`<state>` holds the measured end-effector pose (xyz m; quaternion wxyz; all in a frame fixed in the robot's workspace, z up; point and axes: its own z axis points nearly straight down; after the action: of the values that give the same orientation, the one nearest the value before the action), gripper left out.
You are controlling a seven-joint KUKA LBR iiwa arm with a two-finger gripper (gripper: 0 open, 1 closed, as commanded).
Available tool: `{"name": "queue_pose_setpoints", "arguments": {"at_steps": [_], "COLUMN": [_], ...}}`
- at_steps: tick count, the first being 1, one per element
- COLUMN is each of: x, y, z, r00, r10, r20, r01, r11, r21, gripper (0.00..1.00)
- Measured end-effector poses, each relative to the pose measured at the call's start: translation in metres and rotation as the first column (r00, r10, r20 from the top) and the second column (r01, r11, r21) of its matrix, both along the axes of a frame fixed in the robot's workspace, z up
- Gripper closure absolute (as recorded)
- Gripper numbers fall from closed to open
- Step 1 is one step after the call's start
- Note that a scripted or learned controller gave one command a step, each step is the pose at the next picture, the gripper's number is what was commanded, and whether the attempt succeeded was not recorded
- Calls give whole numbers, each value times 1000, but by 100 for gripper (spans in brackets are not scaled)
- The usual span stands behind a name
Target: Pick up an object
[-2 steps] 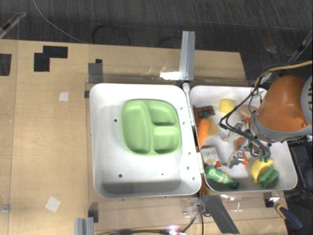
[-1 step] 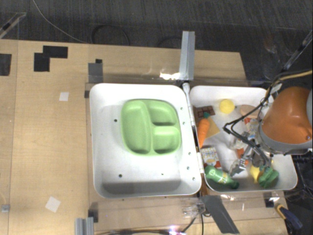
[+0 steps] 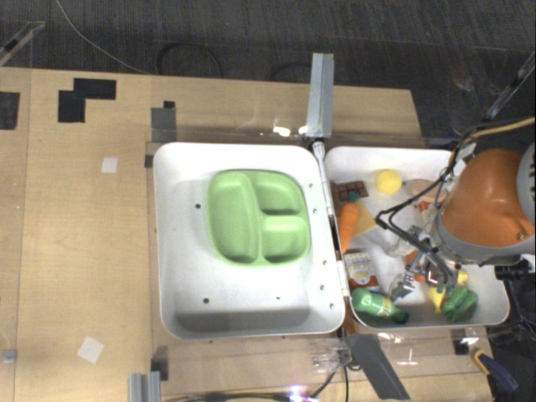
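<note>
A: Where is the green tray [image 3: 255, 216]?

B: In the left bin [image 3: 180, 308], about its middle, three compartments up.

A: And the arm [image 3: 490, 199]?

B: Over the right bin [image 3: 394, 159], right of the tray. Its gripper [image 3: 416, 272] hangs low among clutter: a carrot [image 3: 349, 224], a yellow ball [image 3: 388, 182], a green bottle [image 3: 378, 305] nearest the front wall. Fingers unclear.

The arm's orange band [image 3: 490, 198] is hiding much of the right bin [image 3: 419, 156], and the frame's right edge is cutting the arm off. The gripper [image 3: 419, 270] is blurring among clutter, leaving its fingers unreadable.
</note>
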<state>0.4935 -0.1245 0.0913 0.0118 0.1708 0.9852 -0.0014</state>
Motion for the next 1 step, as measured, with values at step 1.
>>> {"name": "queue_pose_setpoints", "arguments": {"at_steps": [1], "x": [99], "y": [-46], "z": [-2], "r00": [998], "r10": [-55], "r20": [-7], "r01": [55], "r11": [998], "r21": [4], "gripper": [0]}}
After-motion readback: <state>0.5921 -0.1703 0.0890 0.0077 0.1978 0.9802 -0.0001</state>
